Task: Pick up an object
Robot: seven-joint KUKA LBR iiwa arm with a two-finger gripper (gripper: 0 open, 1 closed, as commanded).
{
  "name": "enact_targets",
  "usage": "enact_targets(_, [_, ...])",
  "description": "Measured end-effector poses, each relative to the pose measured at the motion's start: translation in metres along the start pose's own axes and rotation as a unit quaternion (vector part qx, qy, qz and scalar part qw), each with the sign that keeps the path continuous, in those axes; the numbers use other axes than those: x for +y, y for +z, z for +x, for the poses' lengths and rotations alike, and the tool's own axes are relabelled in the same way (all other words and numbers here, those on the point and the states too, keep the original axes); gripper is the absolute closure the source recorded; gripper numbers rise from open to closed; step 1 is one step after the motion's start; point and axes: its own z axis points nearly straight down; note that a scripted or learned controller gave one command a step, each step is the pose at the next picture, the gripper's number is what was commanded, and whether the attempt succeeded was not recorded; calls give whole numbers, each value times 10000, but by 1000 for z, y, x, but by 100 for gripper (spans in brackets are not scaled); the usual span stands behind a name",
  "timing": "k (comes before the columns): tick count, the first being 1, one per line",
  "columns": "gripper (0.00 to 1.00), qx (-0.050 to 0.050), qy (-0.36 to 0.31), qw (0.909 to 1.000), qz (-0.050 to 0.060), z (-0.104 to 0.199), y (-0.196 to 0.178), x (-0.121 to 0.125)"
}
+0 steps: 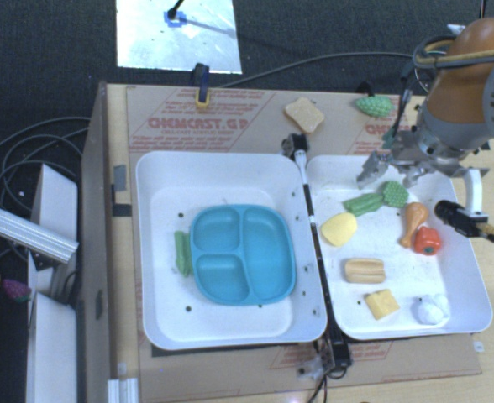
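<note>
While the arm is reaching in from the right, the gripper [396, 168] is hanging over the far edge of the right bin [474, 309], fingers spread apart w/ nothing between them. Nearest candidate is the green broccoli [395, 193], sitting just below the fingertips toward the bin's middle, w/ a green pea pod [364, 202] touching its left side; the pod's long axis is running left-right w/ a slight tilt. My guess: the move is turning on a short drop straight down and a touch inward, since the broccoli is lying almost under the open fingers. Other items are lying farther off: drumstick [413, 220] and tomato [428, 240] near the right edge, lemon [338, 229] by the left edge, bread roll [364, 269], cheese [381, 304] toward the near edge.
</note>
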Motion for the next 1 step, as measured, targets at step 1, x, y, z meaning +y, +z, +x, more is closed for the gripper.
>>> enact_targets(1, [0,-7,10,10000,4,-30,48,17])
